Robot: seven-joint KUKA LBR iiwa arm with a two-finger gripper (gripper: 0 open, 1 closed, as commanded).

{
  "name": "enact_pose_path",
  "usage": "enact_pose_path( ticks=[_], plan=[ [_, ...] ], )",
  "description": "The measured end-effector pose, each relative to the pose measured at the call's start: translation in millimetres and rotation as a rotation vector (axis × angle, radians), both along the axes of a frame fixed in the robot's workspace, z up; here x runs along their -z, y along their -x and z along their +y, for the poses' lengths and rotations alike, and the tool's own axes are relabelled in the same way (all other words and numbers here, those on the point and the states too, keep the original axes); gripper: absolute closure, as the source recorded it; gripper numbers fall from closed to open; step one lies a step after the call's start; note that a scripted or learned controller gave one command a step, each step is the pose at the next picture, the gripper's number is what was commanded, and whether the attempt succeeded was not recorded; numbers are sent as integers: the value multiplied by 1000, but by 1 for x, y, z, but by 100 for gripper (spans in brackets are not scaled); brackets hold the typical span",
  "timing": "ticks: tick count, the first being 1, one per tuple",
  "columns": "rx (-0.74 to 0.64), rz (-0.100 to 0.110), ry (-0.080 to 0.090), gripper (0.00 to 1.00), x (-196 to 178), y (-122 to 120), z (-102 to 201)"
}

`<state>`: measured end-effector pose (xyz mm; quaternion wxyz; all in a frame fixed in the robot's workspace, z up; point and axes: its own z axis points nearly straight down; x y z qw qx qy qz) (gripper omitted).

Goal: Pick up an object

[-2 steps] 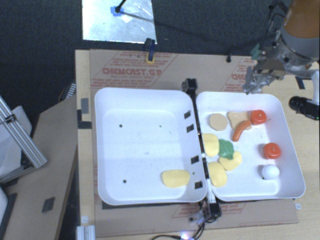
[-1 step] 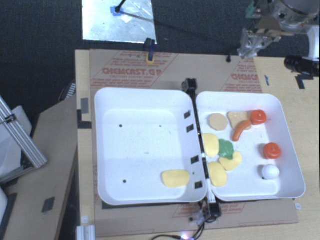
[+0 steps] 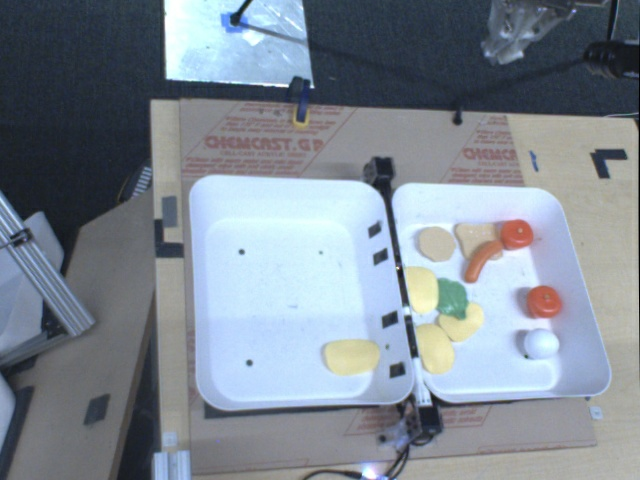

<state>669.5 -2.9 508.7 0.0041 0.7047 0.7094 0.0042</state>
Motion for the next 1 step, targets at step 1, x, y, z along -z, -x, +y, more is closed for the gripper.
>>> enact_pose_path(
  ticks=[1],
  plan=[
    [9, 9, 1, 100, 8, 1, -49]
  ],
)
